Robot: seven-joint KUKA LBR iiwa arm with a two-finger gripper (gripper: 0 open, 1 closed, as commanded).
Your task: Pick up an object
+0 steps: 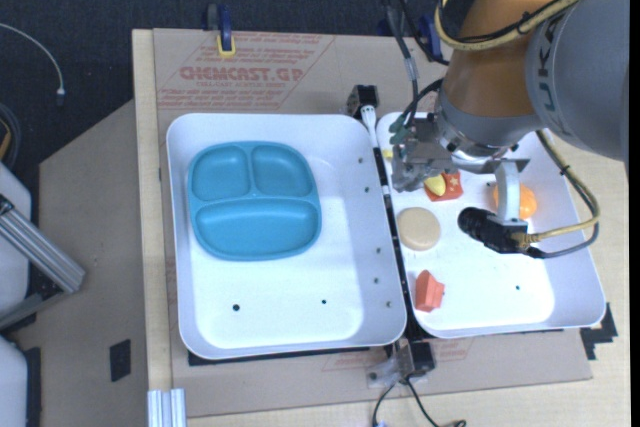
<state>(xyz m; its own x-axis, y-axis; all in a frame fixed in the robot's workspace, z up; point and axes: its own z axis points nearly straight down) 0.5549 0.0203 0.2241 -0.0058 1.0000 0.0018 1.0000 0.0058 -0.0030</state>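
A blue divided plate [256, 198] lies in the left white bin [290, 320], toward its far side. Across the seam, in the right white bin [540, 300], a round tan disc [419, 227] sits near the left wall, with a red block [429, 290] nearer the camera from it. The gripper [415, 165] hangs just beyond the disc, beside a small red-and-yellow piece [441, 184]; whether it grips anything cannot be told. An orange object [521, 202] lies to the right of the disc.

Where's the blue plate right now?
The blue plate lies in the left bin, toward its far left corner, across the divider from the tan disc.
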